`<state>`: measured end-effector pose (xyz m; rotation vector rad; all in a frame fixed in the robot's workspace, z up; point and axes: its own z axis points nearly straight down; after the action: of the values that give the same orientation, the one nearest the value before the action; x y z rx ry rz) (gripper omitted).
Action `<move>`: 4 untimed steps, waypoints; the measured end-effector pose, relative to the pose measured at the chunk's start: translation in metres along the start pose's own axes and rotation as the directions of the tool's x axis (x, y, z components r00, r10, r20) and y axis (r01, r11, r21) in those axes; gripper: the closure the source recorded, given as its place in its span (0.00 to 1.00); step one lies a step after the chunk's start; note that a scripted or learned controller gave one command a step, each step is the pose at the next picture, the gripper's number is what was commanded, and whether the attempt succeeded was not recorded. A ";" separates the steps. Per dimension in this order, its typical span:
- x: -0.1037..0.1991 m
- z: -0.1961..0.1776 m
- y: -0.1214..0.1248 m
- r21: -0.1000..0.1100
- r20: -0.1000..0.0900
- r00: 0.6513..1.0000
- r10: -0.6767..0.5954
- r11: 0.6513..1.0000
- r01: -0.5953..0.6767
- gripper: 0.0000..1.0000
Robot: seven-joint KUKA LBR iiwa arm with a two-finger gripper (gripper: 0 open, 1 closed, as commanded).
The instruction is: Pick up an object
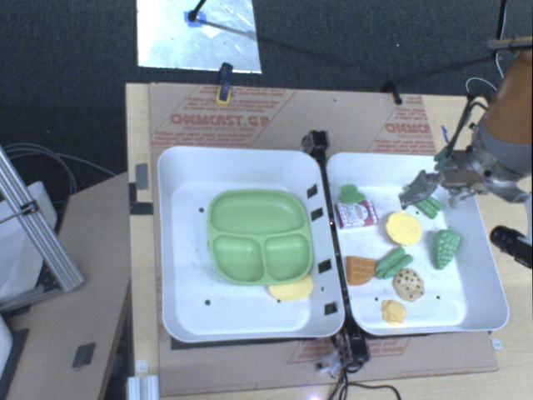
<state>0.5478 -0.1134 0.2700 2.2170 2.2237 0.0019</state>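
My gripper point(419, 193) hangs over the upper right part of the right bin point(487, 302), reaching in from the right. A small green piece point(430, 208) lies just under and beside it; whether they touch is unclear. A yellow round slice point(404, 228) sits just below the gripper. Other toy foods lie in the same bin: a green leafy piece point(351, 194), a maroon packet point(356, 215), a bumpy green piece point(446, 247), an orange waffle wedge point(361, 269), a green pickle point(393, 262), a cookie point(408, 284) and a yellow lump point(393, 311).
The left bin point(179, 223) holds a green divided plate point(259, 236) with a flat yellow piece point(291, 289) at its front edge. A black divider point(326, 223) runs between the bins. A black part point(510, 243) juts in at the right bin's edge.
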 end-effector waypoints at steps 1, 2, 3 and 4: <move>-0.049 0.131 -0.002 0.011 0.000 1.000 0.006 1.000 -0.006 0.00; -0.070 0.188 0.016 0.001 -0.004 1.000 0.001 1.000 -0.001 0.00; -0.072 0.175 0.016 -0.002 0.001 1.000 0.002 1.000 -0.002 1.00; -0.072 0.175 0.016 -0.001 0.000 1.000 0.002 1.000 -0.002 0.00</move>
<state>0.5642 -0.1851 0.0951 2.2177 2.2210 0.0031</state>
